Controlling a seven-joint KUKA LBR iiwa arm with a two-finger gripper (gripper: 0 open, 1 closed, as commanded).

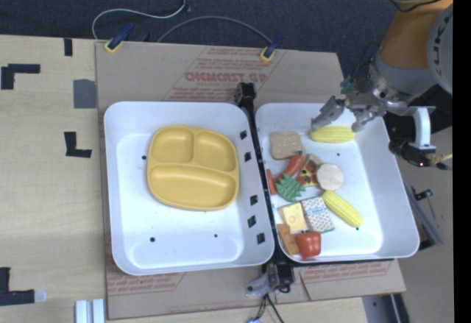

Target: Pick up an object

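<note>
- Currently the pincer point(341, 121) hangs over the right bin point(390, 189) at about one o'clock, fingers spread apart, holding nothing.
- Just below its tips lies a corn cob point(333, 135), flat on the bin floor.
- Toward six o'clock sits a pile of toy food point(309, 196).
- At nine o'clock, the left bin point(125, 240) carries a yellow divided plate point(193, 167).

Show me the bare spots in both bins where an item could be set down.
Left bin: bare floor in front of the yellow divided plate, and a narrow strip along its left wall. Right bin: bare floor right of the lower corn cob and around the upper corn cob. Crowded: the toy food pile by the divider.
</note>
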